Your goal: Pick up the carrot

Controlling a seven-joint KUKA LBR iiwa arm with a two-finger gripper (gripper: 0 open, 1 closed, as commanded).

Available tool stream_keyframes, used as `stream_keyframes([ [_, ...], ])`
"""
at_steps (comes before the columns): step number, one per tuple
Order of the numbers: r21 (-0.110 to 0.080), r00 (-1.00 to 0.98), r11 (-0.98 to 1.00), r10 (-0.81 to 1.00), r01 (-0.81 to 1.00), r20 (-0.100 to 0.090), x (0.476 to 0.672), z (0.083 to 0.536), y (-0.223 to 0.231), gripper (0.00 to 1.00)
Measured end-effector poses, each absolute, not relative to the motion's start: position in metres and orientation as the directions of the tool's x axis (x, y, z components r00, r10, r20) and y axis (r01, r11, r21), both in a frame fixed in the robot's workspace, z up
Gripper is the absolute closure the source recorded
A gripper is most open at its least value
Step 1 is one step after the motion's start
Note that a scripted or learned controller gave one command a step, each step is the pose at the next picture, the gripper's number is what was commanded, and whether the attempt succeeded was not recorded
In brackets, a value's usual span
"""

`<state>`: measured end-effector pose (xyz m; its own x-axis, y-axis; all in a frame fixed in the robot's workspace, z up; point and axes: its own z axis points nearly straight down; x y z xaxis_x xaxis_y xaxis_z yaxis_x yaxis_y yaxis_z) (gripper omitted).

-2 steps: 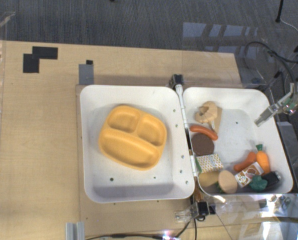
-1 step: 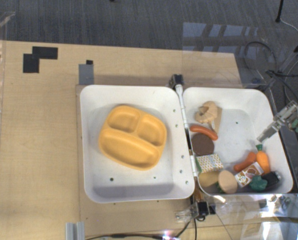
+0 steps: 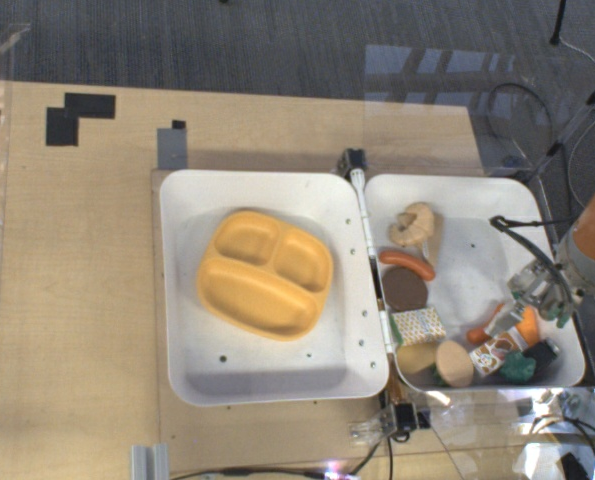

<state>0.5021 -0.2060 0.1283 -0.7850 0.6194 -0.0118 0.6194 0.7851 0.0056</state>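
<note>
Risk of a wrong pick: the carrot (image 3: 518,325) lies in a tight heap at the near right corner of the right bin (image 3: 477,230). A small printed box (image 3: 487,356) and a green toy (image 3: 520,368) sit just beside it. A closing grip here could well catch one of these neighbours instead, or pinch two things at once.
Risk of a slip: the carrot looks smooth and tapered, and it lies at a slant. If it is gripped near its thin end, I judge it may squirt out or tip as it is lifted.
Risk of a collision: the heap is close to the bin's right wall. A descent slightly off to that side could strike the wall or shove the pile against it.
Risk of a poor view: the gripper (image 3: 543,293) and its cables cover part of the heap. Where the carrot ends and the next orange piece begins is hard to make out.
Carrot, place: right bin, near right corner, well apart from the sausage (image 3: 407,264) and the brown disc (image 3: 405,288) by the divider.
Carrot, relative to the gripper: just below and slightly left of the gripper in the picture, very near it. Whether they touch cannot be told.
Grip state: cannot tell whether the gripper is wide or narrow, and the carrot is not seen held in it.
Left bin (image 3: 182,268): holds a yellow plate (image 3: 265,273), away from the work.
</note>
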Motion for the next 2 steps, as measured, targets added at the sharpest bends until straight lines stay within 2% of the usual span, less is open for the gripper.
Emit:
stream_keyframes([
  [1,0.014,-0.856,0.856,0.517,0.517,-0.031,0.504,0.113,-0.204,0.0],
  [2,0.008,-0.871,0.871,0.491,0.491,-0.021,0.53,0.1,-0.207,0.0],
])
